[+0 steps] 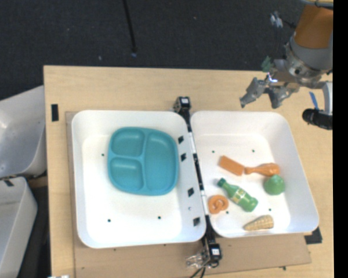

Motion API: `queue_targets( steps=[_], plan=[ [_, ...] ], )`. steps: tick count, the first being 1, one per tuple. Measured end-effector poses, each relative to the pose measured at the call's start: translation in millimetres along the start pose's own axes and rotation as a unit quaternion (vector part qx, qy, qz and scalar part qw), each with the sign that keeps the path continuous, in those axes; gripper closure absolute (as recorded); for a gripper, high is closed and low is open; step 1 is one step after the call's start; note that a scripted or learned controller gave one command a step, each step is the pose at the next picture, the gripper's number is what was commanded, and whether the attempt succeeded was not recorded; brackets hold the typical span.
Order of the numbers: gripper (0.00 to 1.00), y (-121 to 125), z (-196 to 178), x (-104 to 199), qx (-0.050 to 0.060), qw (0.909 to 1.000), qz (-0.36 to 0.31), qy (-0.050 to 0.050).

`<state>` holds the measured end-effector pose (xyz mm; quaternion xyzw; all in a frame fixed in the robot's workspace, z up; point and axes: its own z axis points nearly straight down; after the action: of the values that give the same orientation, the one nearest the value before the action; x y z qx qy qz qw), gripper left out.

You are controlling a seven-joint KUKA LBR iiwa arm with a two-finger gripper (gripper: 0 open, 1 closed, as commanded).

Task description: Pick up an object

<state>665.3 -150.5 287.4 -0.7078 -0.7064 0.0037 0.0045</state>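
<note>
My gripper hangs open above the far edge of the right bin, with nothing between its two fingers. Down in that bin lie an orange spatula, a green bottle, a green round fruit, an orange ring-shaped piece and a tan cone. All of them sit in the near half of the bin, well below the gripper.
The left bin holds a teal divided plate. A black clip sits at the far end of the seam between the bins. A white object stands off the bench to the left.
</note>
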Motion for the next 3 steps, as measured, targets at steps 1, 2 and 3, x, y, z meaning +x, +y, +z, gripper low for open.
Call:
queue_targets(
  steps=[1,2,3],
  plan=[
    [0.00,1.5,-8.8,0.4,-0.007,1.0000,-0.001,-0.001],
    [0.00,0.0,53.9,-0.2,-0.004,1.0000,0.000,-0.002],
    [0.00,8.3,102.5,3.7,-0.005,1.0000,-0.002,-0.002]
  ],
)
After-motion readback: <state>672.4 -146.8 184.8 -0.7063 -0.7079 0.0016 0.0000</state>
